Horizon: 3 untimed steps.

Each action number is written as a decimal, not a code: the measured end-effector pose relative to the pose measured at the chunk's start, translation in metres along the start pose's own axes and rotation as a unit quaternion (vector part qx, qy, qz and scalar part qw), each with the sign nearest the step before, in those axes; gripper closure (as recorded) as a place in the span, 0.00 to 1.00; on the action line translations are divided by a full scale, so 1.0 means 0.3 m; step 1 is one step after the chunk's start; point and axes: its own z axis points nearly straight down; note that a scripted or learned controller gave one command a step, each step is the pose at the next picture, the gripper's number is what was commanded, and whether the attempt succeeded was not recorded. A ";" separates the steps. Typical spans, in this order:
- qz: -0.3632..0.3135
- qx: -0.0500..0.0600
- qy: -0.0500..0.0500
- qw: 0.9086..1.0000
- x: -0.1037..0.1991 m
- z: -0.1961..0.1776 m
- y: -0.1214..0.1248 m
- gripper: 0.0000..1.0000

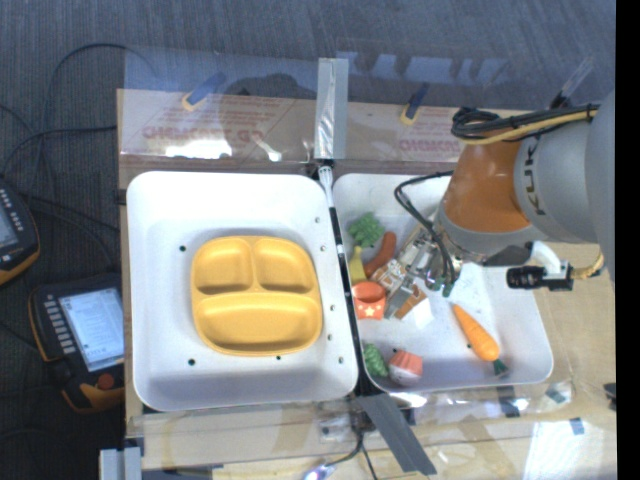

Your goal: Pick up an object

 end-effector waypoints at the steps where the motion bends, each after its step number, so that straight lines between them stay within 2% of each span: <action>1: 0.066 -0.002 -0.003 0.998 0.017 -0.003 -0.025 0.00; 2: 0.067 -0.001 -0.003 0.998 0.017 -0.034 -0.022 1.00; 3: 0.091 0.000 0.004 0.996 -0.188 -0.507 0.162 1.00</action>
